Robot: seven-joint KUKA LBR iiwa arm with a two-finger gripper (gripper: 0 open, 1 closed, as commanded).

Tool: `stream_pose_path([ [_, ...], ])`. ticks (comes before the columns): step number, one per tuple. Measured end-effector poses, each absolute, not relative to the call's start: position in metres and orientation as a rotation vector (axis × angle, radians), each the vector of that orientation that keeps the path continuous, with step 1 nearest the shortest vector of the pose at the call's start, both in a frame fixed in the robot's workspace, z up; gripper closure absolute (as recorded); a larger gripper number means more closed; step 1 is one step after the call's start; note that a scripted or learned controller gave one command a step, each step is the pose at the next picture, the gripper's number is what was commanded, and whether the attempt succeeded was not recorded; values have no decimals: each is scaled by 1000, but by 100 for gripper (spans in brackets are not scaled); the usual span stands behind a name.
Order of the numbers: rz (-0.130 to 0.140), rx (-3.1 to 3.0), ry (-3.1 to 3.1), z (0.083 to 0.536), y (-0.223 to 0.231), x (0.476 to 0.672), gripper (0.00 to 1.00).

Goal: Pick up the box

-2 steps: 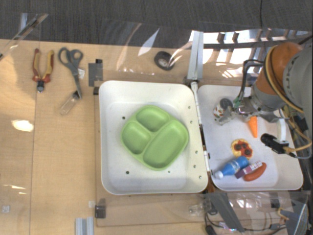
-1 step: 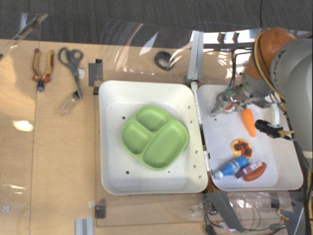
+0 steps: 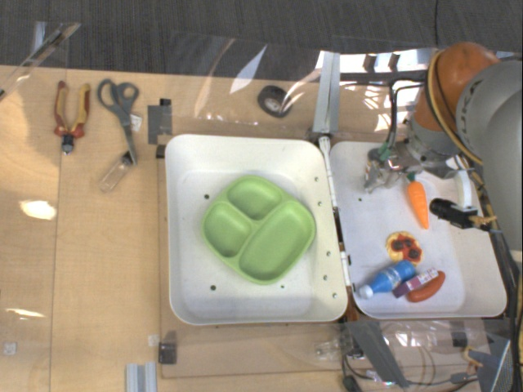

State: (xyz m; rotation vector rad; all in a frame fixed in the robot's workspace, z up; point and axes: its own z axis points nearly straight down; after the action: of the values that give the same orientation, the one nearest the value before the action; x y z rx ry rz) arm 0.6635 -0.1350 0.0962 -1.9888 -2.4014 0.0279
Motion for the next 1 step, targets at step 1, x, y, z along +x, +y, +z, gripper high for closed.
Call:
stream_pose_path([
  [1, -10, -2106, -2338, 187, -44, 660, 100],
])
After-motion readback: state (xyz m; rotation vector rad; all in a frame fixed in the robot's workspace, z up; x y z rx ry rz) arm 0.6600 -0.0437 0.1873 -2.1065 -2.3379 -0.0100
